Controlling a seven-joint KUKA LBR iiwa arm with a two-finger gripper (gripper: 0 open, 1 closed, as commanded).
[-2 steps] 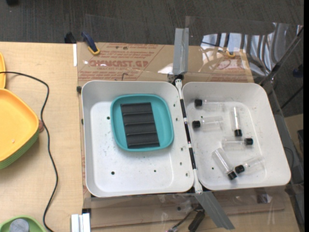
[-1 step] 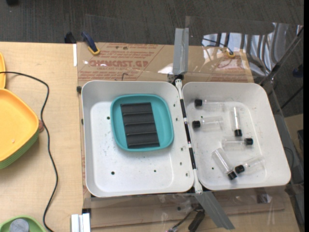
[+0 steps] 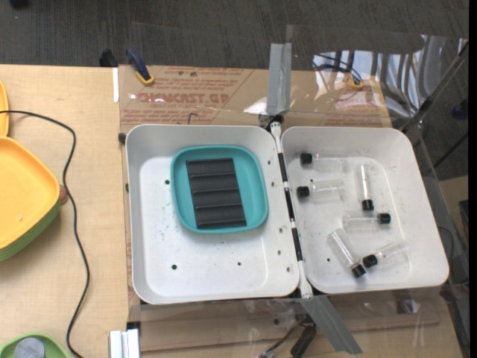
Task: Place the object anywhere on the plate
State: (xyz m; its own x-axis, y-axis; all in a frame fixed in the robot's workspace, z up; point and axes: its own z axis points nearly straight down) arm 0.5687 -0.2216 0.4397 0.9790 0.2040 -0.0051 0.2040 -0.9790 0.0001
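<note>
A teal square plate (image 3: 256, 197) with a dark ribbed insert (image 3: 215, 192) lies in the upper middle of the left white bin (image 3: 212, 271). In the right white bin (image 3: 428, 222) lie several clear plastic vials with black caps: one at the upper left (image 3: 319, 159), one below it (image 3: 320, 192), one upright in the middle (image 3: 365, 187), one at the centre right (image 3: 367, 220), and two near the front (image 3: 345, 251) (image 3: 385, 256).
A yellow dish (image 3: 26, 196) stacked on a green one sits on the wooden bench at the far left, with a black cable (image 3: 74, 200) running past it. Cardboard (image 3: 194, 92) and a metal divider post (image 3: 279, 80) stand behind the bins.
</note>
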